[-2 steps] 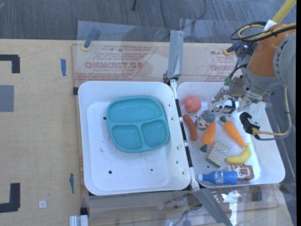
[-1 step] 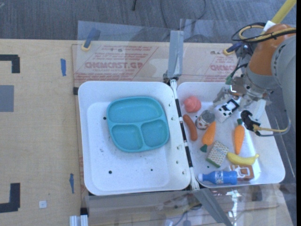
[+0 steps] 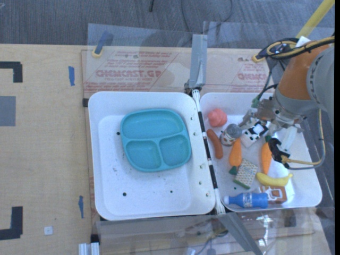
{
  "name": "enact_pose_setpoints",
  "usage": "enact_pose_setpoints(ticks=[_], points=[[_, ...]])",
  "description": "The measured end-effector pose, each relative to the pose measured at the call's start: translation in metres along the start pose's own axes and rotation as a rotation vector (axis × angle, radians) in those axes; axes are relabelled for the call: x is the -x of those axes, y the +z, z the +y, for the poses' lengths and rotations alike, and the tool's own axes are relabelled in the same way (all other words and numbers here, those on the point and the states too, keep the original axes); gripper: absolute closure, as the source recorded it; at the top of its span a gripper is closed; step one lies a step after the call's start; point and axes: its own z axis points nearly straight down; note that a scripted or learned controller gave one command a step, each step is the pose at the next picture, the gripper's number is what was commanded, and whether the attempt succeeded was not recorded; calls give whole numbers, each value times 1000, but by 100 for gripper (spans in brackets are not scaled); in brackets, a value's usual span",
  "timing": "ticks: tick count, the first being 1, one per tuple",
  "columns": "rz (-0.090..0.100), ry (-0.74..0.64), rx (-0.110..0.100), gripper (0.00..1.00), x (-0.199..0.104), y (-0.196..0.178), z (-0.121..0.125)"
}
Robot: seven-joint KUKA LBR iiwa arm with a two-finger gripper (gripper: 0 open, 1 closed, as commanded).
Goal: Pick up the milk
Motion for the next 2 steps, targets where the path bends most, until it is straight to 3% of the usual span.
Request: enact_pose_setpoints(ticks=[1,2], points=[[-1,2,6,100,1,-12,2],[0,188,-6,100,-42,-83,-30]])
